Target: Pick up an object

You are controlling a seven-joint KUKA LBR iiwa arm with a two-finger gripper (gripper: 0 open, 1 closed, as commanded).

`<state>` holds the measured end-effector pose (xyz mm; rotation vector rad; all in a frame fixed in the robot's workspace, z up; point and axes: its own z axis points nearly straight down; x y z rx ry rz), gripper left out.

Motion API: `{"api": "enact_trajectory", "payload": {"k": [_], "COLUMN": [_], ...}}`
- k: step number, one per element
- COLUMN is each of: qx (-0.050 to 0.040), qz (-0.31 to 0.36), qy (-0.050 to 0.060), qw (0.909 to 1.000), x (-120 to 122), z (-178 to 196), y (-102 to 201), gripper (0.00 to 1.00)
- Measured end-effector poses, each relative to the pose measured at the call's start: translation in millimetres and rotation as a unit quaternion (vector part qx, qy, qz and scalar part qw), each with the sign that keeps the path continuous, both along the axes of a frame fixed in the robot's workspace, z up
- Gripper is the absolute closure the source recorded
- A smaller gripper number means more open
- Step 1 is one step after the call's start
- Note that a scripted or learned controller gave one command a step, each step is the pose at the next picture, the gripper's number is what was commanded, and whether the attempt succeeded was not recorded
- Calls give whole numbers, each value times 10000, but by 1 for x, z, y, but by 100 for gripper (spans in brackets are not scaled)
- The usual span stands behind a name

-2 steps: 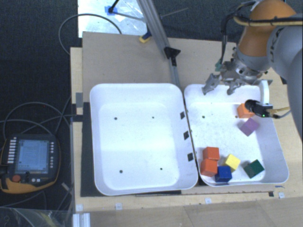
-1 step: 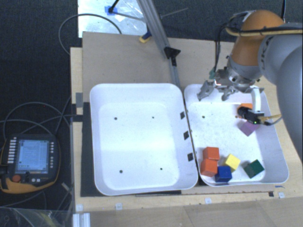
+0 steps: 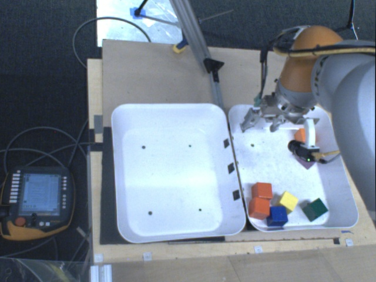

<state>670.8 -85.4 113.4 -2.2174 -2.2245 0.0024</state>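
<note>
While nothing is yet held, the pickable things lie in the right white plastic bin (image 3: pixel 339 219), clustered near its front edge: two orange cubes (image 3: pixel 262 191) touching each other, one small yellow cube (image 3: pixel 288 201), one blue block (image 3: pixel 278 215) and one dark green block (image 3: pixel 315 209), five in all. Another orange piece (image 3: pixel 300 135) shows partly behind the arm, near the back of that bin. Judging by this, the approach step is in hand: the gripper (image 3: pixel 262 120) hangs over the bin's back-left part, well apart from the cluster, with its fingers spread and nothing between them. Next it would need to travel forward over one cube and descend. One left white plastic bin (image 3: pixel 126 157) sits beside it on the desk (image 3: pixel 153 69).
</note>
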Motion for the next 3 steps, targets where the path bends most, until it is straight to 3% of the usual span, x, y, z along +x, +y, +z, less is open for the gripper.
{"api": "enact_trajectory", "payload": {"k": [1,3], "qx": [-1,-3], "qz": [14,11], "qy": [-36,-48], "qw": [10000,10000], "x": [2,11], "z": [14,125], "y": [0,5], "gripper": [100,100]}}
